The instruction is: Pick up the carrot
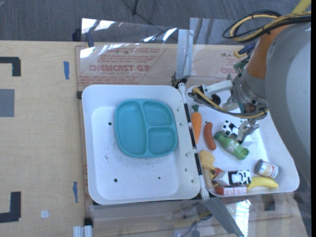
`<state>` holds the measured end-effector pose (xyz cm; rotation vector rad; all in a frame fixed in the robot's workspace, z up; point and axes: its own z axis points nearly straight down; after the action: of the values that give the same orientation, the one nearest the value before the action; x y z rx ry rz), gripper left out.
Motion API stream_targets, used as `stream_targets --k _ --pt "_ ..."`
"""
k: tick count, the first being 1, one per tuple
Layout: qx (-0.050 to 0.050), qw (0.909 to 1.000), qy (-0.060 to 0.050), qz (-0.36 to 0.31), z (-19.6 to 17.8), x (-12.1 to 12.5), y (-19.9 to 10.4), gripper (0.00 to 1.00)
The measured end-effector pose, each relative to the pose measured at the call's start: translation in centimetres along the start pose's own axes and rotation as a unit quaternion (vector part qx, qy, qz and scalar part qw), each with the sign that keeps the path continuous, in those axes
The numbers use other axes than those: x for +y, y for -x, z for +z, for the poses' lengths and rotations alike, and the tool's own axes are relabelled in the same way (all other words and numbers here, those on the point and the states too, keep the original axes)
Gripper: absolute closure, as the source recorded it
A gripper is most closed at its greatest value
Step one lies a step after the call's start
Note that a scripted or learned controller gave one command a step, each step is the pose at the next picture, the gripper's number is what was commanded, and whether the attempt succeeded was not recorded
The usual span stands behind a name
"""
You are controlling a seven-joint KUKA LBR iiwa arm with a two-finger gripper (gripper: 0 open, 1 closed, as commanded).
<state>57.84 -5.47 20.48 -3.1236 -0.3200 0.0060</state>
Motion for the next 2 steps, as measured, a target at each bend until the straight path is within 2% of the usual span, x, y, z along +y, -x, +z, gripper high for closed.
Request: stream_targets --k 1,2 --pt "0.0 1.0 -0.001 -0.008 7.56 4.21 3.18 0.0" --pt "0.0 1.0 -0.001 -0.008 7.57 4.19 3.18 0.0"
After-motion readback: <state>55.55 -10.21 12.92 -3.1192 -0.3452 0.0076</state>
